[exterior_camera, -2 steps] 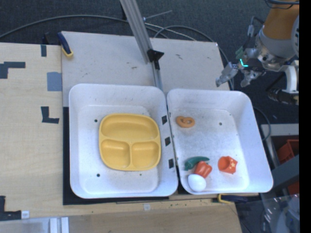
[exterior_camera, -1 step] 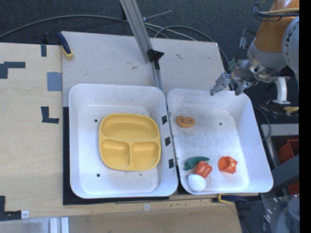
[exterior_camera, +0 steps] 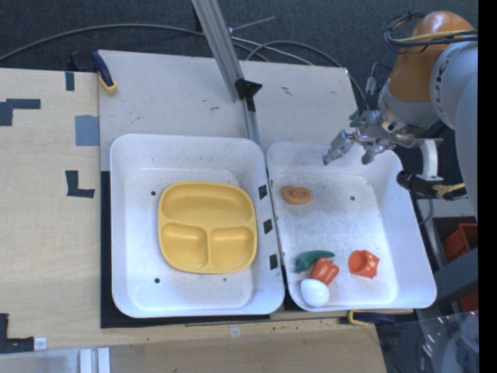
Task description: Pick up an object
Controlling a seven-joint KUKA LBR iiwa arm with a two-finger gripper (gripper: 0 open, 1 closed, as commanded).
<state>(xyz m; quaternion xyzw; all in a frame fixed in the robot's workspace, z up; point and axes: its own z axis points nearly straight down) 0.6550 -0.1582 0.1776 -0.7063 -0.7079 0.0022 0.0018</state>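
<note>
My gripper (exterior_camera: 351, 154) hangs over the far edge of the right bin (exterior_camera: 404, 208), its two grey fingers spread apart with nothing between them. In that bin lie a small brown pretzel-like piece (exterior_camera: 296, 195) near the far left, a red pepper with a green stem (exterior_camera: 320, 266), a white egg (exterior_camera: 314, 292) at the near edge, and an orange-red block (exterior_camera: 363, 263). The pretzel piece is the closest to the gripper, below and to its left. All the objects rest on the bin floor.
The left bin (exterior_camera: 128, 208) holds a yellow divided tray (exterior_camera: 207, 226). A slanted metal post (exterior_camera: 221, 37) rises behind the bins, where they meet. Cables lie on the dark floor at the back. A blue-and-yellow clamp (exterior_camera: 104, 71) sits at the bench's far left.
</note>
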